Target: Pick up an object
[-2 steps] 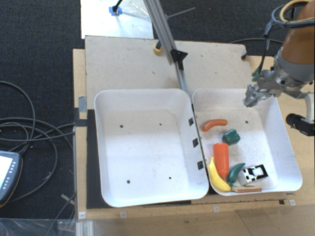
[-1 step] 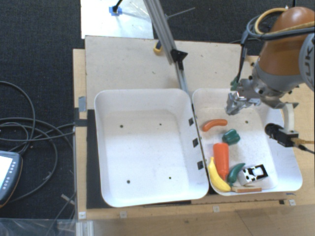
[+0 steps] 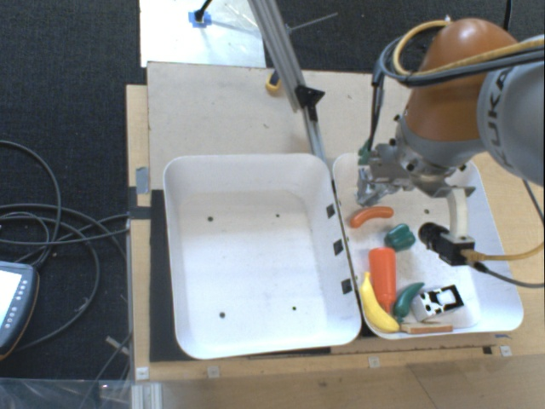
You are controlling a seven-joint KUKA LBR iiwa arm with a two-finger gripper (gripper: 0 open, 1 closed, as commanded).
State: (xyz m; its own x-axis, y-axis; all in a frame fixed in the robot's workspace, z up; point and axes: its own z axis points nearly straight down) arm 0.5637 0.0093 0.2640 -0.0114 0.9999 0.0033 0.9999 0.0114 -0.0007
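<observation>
Camera view. Two shallow white bins sit side by side on the bench. The left bin (image 3: 247,254) has nothing lying on its floor; every object lies in the right bin (image 3: 494,228), so any pick has to be made there.

The arm reaches in from the right, its wrist bulk standing over the far part of the right bin. The gripper (image 3: 368,192) hangs at that bin's far left corner, close to the dividing wall and just above the far end of the orange-red sausage-shaped piece (image 3: 371,216). The wrist housing hides the fingertips, so whether the jaws are spread or pressed together cannot be told, and nothing is seen held between them.

The remaining objects crowd toward the near end of the right bin: a teal block (image 3: 399,236) just right of the sausage piece, an orange carrot-like piece (image 3: 383,277) lying lengthwise, a yellow banana (image 3: 373,303) along the dividing wall, a dark green curved piece (image 3: 408,297) and a black and white item (image 3: 441,300) nearest the front.

Judgement: the sausage piece is the likely target, since it lies apart from the cluster and directly beside the gripper. Its closeness to the wall may limit finger clearance on the left side
</observation>
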